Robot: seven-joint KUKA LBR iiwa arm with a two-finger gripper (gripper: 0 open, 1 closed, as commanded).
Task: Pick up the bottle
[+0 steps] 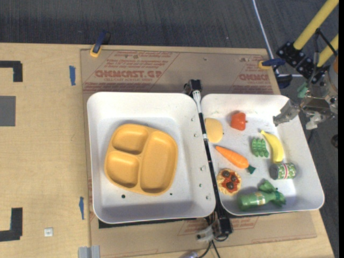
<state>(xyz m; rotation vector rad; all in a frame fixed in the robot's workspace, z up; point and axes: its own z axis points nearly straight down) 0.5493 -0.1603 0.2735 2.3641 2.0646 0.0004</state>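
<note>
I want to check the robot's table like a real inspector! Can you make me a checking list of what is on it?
Surface: two white bins side by side, left bin and right bin, on a brown sheet over the bench.
Job's things: green bottle lies on its side near the front of the right bin.
Clutter: yellow divided plate in the left bin; in the right bin a tomato, carrot, banana, small pizza, can.
Grippers: gripper is over the right bin's far right edge, away from the bottle.
Cables: a thin cable crosses the floor at top right.
Surroundings: dark carpet behind the bench.
</note>
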